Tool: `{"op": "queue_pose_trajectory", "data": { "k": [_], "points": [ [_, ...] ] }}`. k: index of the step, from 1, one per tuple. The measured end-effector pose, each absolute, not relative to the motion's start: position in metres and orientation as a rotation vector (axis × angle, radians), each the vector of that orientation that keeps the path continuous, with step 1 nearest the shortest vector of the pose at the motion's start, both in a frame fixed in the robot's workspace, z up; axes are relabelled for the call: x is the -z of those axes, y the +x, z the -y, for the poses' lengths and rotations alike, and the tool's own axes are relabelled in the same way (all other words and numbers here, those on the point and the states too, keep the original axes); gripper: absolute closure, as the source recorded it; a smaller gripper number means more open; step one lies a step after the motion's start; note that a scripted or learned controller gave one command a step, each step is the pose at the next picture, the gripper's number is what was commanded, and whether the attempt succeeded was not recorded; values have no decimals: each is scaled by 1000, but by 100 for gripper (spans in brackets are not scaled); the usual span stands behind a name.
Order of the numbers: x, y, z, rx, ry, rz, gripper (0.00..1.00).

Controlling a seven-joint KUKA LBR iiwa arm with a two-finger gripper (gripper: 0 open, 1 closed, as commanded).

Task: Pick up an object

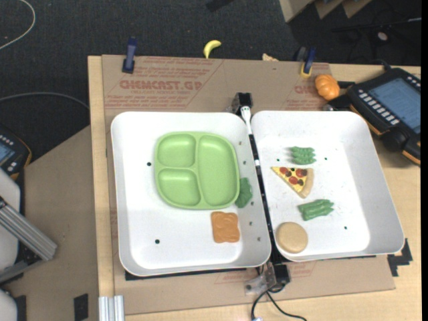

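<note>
Tan round cookie (292,237) lies in the right bin (348,132), near corner, beside a green vegetable (315,209).

On my desk (401,283) lies a brown cardboard sheet (167,79) with red print, held at its far edge by two blue clamps, one left (129,55) and one right (307,60). Between them, just past the far edge, I see a small yellow banana (211,47) on the dark carpet (100,12). An orange ball (326,85) sits at the far right, touching a black pendant (391,102). A metal rail (27,229) lies near left. A thin white cable (31,9) loops far left.
</note>
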State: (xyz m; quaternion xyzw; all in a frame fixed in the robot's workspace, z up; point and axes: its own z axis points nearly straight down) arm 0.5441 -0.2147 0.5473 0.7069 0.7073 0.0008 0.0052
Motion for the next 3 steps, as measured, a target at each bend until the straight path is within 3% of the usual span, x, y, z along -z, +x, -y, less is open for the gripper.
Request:
{"op": "queue_pose_trajectory", "data": {
  "k": [1, 2, 3],
  "points": [
    [-469, 492, 214, 6, 2231, -2223, 100],
    [-540, 485, 160, -8, 2209, -2221, 100],
    [-485, 479, 184, 3, 2227, -2220, 100]
  ]
}}
